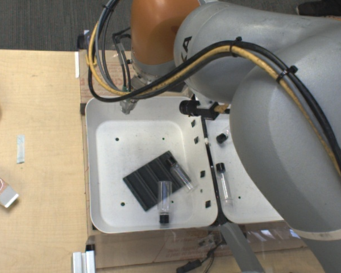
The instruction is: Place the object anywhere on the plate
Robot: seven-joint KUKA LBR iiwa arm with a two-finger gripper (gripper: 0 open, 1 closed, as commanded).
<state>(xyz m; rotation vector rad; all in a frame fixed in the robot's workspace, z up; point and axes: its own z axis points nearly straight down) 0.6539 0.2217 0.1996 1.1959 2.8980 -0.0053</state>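
A: From the fixed camera above, where is the tool (127, 106)?

B: At the far rim of the left bin (96, 169), under the orange band (159, 16) of the arm (273, 95). Only a small grey tip shows below the cables, so whether it is open or closed I cannot tell, and nothing is visible in it.

A: And the thing to be moved?

B: I judge it to be one of the clear tubes. One tube (165, 201) lies near the front wall of the left bin, its dark cap toward the front, overlapping the corner of the black ribbed plate (150, 181). A second tube (181, 172) rests slantwise on the plate's right edge. A third tube (223, 182) lies in the right bin (244, 209), close to the divider.

A: So the tubes sit well apart from the tool?

B: Yes, they are toward the front and the tool is at the back rim.

A: What could go wrong?

B: The tubes are round and slick, so they may roll or slip. A grasp beside the plate could shove the plate, or catch two tubes together.
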